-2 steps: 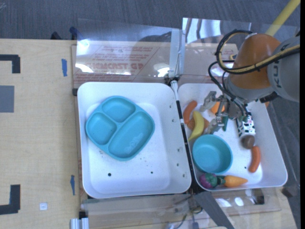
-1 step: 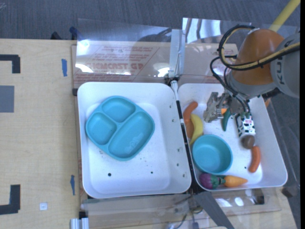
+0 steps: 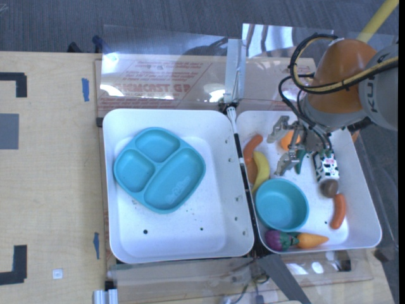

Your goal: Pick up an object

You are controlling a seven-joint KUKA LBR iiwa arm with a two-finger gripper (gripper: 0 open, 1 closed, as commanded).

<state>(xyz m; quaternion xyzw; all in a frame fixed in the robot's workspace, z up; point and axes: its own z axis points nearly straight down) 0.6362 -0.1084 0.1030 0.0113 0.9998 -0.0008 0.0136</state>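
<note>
Orange arm hangs over the right bin (image 3: pixel 364 189), gripper (image 3: pixel 292 152) with fingers apart, nothing between them, just above the yellow banana (image 3: pixel 261 168) at centre-right of frame. It looks light, stiff, smooth plastic; grip across its middle. Tight room: orange carrot (image 3: pixel 252 145) and blue bowl (image 3: pixel 281 204) crowd it on slick white plastic.

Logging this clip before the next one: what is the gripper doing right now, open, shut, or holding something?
Gripper: open, holding nothing, hanging over the right bin above the blue bowl and beside the banana.
</note>
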